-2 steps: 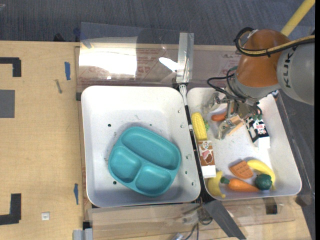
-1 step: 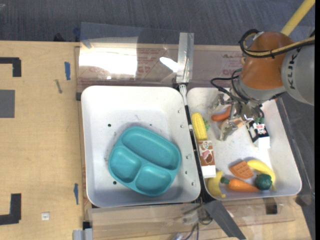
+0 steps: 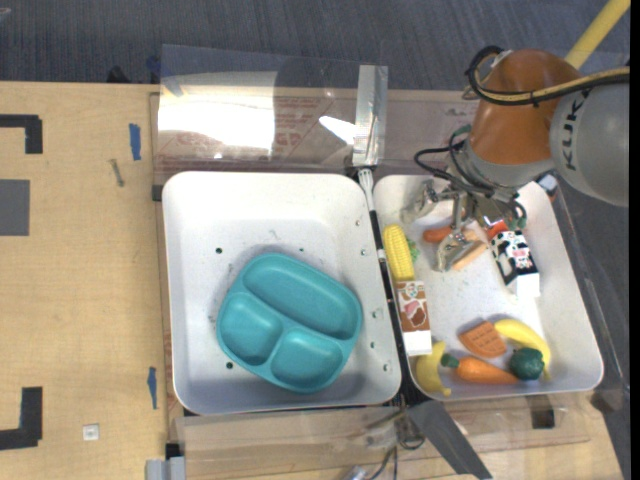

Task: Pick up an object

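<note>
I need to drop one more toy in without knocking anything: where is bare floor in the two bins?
Left bin: bare along its far side and left wall, around the teal divided plate. Right bin: a bare patch mid-floor between the corn cob and the milk carton. It is crowded under the pincer and along the near edge around the carrot.

A robotics lab: a plywood bench [image 3: 70,298] carries two white bins [image 3: 190,268], clear acrylic panels [image 3: 260,118], tape markers and toy food [image 3: 480,368].
</note>
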Robot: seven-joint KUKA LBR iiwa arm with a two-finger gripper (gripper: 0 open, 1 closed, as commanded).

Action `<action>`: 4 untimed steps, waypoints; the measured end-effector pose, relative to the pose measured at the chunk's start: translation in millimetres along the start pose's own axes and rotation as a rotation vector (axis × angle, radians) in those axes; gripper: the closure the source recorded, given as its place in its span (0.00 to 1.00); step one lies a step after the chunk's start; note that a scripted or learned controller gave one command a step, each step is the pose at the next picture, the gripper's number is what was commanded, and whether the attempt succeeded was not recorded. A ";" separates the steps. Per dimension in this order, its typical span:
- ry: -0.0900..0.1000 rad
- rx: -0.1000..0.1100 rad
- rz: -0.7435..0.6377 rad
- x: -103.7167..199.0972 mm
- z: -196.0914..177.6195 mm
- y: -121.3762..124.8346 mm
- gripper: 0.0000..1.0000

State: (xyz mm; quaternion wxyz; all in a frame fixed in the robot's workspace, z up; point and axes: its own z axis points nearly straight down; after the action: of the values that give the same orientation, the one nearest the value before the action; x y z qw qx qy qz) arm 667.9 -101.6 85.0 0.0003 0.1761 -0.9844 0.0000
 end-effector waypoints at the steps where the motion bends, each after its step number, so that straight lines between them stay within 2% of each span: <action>1: -0.008 0.001 0.127 30.0 -1.3 1.4 0.00; 2: -0.011 0.002 0.126 28.1 -9.6 1.2 1.00; 3: -0.024 0.008 0.174 -4.6 -158.3 2.6 1.00; 4: -0.009 0.001 0.175 -1.9 -149.3 3.6 0.00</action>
State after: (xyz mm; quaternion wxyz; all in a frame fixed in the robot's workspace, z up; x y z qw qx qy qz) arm 668.5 -97.5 234.3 -0.0045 0.0897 -0.9960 -0.0001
